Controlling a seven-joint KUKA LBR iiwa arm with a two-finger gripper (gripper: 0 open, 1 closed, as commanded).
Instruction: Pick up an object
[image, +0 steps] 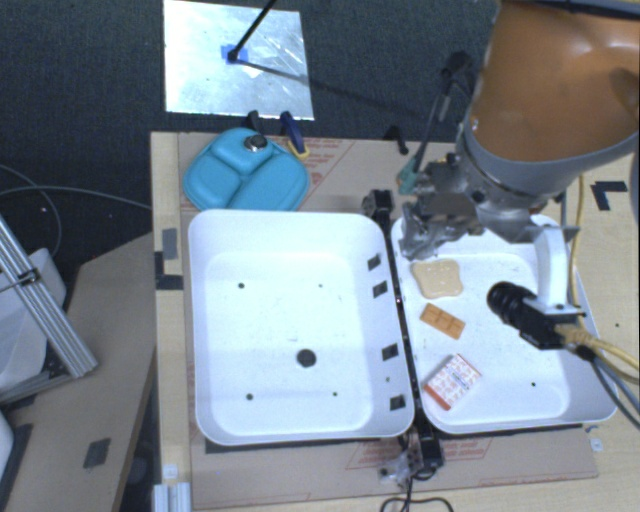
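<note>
Upper right of frame, my gripper (425, 238) over toast slice (438, 279); finger gap unreadable. Centre above slice, descend straight.

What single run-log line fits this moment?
gripper: above right white bin | nearest: beige toast-shaped slice | also: brown waffle piece, red-white packet

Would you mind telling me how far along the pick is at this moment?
Nothing looks picked yet: the toast, the waffle and the red-and-white packet all lie on the floor of the right bin. In hand: the gripper is low at that bin's back-left corner, just above the toast. Left: grasping and lifting an item.
</note>
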